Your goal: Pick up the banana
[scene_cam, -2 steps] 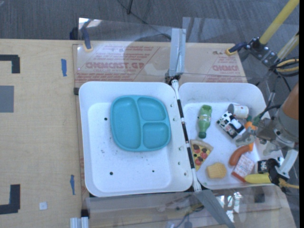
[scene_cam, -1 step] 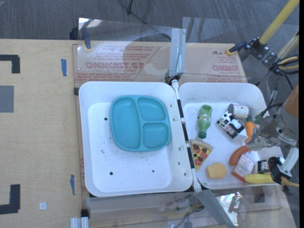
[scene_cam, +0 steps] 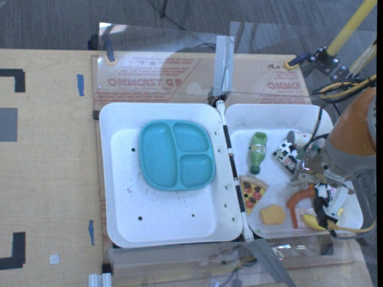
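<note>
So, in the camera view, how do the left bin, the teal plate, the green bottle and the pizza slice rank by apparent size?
1. left bin
2. teal plate
3. green bottle and pizza slice: about alike. The bottle is longer and the slice is wider, so I do not rank them.

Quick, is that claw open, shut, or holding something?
Gripper: cannot be told; it is above the right bin.

The banana (scene_cam: 309,221), at five o'clock in the right bin (scene_cam: 269,113), lies mostly under the gripper (scene_cam: 314,184), with only a yellow end visible. The black-and-white toy (scene_cam: 286,155) at two o'clock is too small to identify. The picture's edge cuts off the arm (scene_cam: 354,137) at three o'clock.
</note>
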`<act>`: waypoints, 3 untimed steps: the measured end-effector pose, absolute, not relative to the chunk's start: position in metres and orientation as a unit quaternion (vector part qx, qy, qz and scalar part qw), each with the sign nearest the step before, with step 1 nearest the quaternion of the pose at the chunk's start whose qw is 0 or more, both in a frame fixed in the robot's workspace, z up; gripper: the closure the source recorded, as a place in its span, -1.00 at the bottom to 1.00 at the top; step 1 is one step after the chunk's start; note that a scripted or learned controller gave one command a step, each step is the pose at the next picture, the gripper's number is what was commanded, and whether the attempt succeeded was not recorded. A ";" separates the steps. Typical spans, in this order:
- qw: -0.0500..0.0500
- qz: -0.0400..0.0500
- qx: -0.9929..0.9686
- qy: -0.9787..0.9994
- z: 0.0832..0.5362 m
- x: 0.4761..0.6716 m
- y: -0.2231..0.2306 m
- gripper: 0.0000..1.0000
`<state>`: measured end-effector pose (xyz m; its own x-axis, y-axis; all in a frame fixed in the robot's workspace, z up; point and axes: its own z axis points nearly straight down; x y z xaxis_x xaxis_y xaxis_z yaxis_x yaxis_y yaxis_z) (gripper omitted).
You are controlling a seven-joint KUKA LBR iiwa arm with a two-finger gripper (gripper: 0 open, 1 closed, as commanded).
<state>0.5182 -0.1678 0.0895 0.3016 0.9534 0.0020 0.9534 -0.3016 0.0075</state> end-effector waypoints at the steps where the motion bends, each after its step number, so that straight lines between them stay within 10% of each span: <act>1: -0.003 0.002 0.805 0.593 0.113 0.481 -0.200 1.00; 2: -0.012 0.008 0.799 0.601 0.113 0.486 -0.184 -1.00; 3: -0.009 0.014 0.801 0.599 0.092 0.492 -0.180 -1.00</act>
<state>0.4916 -0.1796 0.0922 0.2825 0.9587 0.0341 0.9592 -0.2828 0.0023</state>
